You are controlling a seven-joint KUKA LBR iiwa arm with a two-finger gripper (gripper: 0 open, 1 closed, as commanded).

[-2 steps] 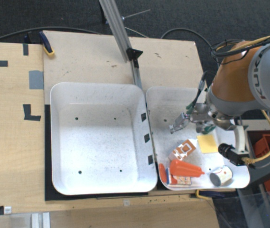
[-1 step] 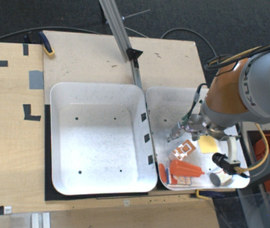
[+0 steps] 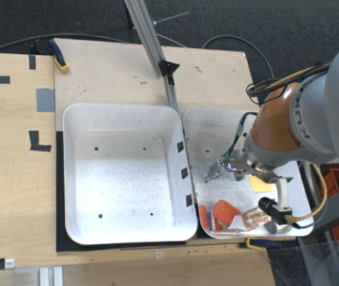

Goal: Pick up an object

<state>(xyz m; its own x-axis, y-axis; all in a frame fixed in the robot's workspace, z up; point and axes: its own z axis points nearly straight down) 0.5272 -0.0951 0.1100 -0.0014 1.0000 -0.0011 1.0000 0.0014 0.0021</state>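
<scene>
Fingers (image 3: 211, 173): spread apart with nothing between them, as far as I can make out. They are small and partly shadowed by the wrist.
Gripper (image 3: 218, 168): hanging over a bare patch of the right bin (image 3: 217, 117), near its middle and apart from every object.
Near edge of the bin: the orange piece (image 3: 224, 210) lies just beside a thin red and blue item (image 3: 204, 217), with a clear packet with brown print (image 3: 254, 218) near it. All three crowd against the near wall.
Risk there: closing on this cluster could catch two things at once, or push the orange piece up against the wall so it slips out.
Yellow piece (image 3: 258, 182): flat on the floor and partly under the arm's body (image 3: 288, 130). I judge it hard to grip, since a flat thing gives little to pinch.
Risk at the present spot: coming straight down here would meet only the bin floor, so the try would fail.
Cable (image 3: 312, 210): loops low beside the bin's right rim. A sweep toward the cluster could snag it.
Divider side: the black clips (image 3: 184, 173) on the left bin (image 3: 121, 109) wall sit near the gripper, so a leftward drift risks a knock.
Farther back: a metal pole (image 3: 148, 31) slants over the bench, well apart.
</scene>
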